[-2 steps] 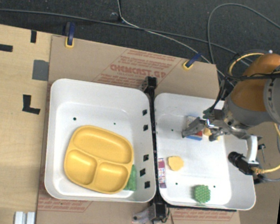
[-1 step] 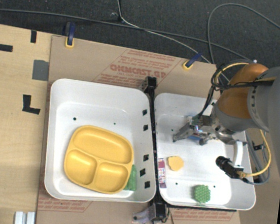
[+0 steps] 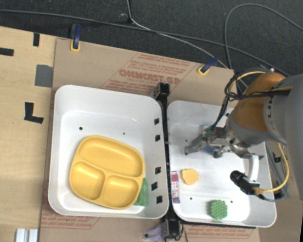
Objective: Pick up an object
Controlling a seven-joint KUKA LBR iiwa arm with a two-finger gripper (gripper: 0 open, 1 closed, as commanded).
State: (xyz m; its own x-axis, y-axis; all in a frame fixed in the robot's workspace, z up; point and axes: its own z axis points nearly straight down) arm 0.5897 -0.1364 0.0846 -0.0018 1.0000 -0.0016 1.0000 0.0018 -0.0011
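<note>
Two white bins (image 3: 68,98) on brown cardboard (image 3: 141,72).

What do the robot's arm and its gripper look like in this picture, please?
The arm is thick, smooth and grey, with an orange band above the wrist. Yellow and black cables loop around the wrist and trail along its side. The gripper is a small, dark grey metal piece with two thin fingers.
</note>
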